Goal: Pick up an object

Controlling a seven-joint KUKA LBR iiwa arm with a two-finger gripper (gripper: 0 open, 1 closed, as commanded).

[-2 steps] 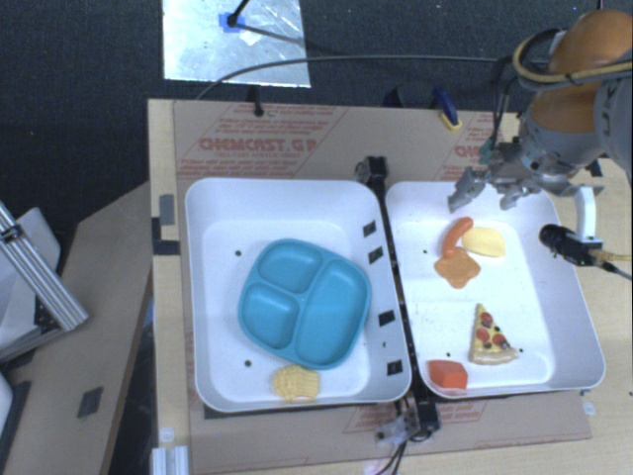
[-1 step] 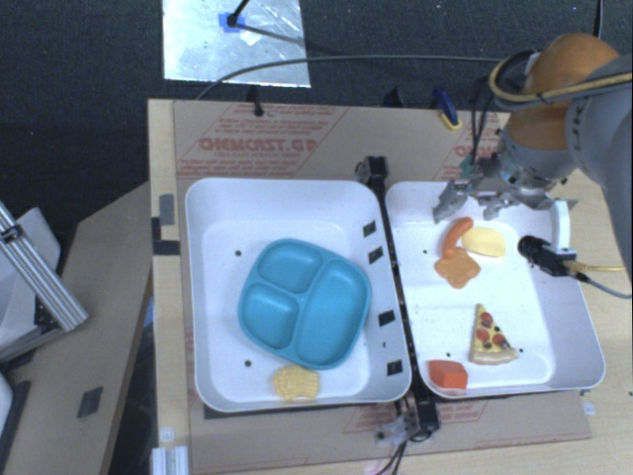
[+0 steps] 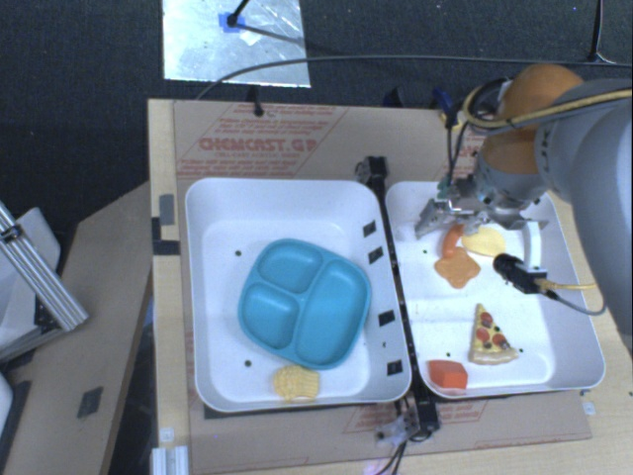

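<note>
The gripper (image 3: 457, 218) is low in the right bin (image 3: 574, 364), near its twelve o'clock wall, fingers spread apart and clamping nothing. Just below them lies a small orange sausage-like piece (image 3: 451, 240), its long axis running from twelve to six o'clock; whether a fingertip touches it, I cannot tell. It abuts a flat orange piece (image 3: 458, 269), beside a pale yellow one (image 3: 485, 241).

In the right bin (image 3: 564, 295), you have open floor at centre, between the orange piece (image 3: 457, 268) and the pizza slice (image 3: 490, 336). The red block (image 3: 448, 374) crowds its near corner. The blue plate (image 3: 303, 303) fills most of the left bin (image 3: 213, 265).
</note>
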